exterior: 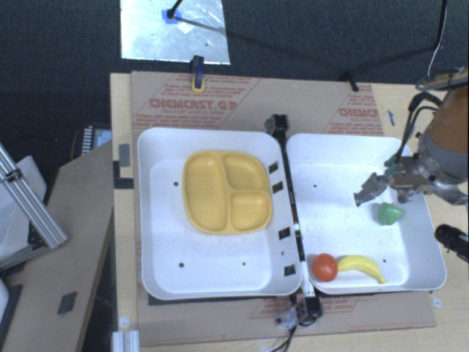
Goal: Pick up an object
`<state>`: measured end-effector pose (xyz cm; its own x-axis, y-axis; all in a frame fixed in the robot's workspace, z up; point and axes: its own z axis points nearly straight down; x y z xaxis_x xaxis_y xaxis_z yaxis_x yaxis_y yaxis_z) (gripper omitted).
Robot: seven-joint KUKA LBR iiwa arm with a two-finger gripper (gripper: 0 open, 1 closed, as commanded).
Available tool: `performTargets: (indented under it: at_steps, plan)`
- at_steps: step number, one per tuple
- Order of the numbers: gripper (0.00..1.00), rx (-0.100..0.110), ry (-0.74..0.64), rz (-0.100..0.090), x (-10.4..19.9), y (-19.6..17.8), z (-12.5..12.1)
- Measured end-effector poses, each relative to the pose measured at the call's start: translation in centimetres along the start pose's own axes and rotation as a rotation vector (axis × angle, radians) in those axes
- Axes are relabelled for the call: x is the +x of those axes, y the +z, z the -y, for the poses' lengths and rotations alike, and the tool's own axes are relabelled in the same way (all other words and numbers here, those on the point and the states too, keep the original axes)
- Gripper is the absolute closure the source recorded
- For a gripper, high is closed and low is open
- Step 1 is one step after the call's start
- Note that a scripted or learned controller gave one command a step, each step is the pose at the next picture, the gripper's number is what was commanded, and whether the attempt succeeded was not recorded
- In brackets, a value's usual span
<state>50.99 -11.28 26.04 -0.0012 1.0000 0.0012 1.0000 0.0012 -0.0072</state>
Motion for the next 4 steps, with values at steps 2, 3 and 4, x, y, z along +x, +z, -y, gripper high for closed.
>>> performTargets:
  at_steps: [2, 3, 4]
  plan:
    - [0.00, -0.003, 0.000, 0.000, 0.7, 5.7, -0.3]
    - [0.00, -0.003, 0.001, 0.000, 0.3, 11.2, 0.6]
    - [0.00, -0.003, 0.001, 0.000, -0.1, 17.4, 0.9]
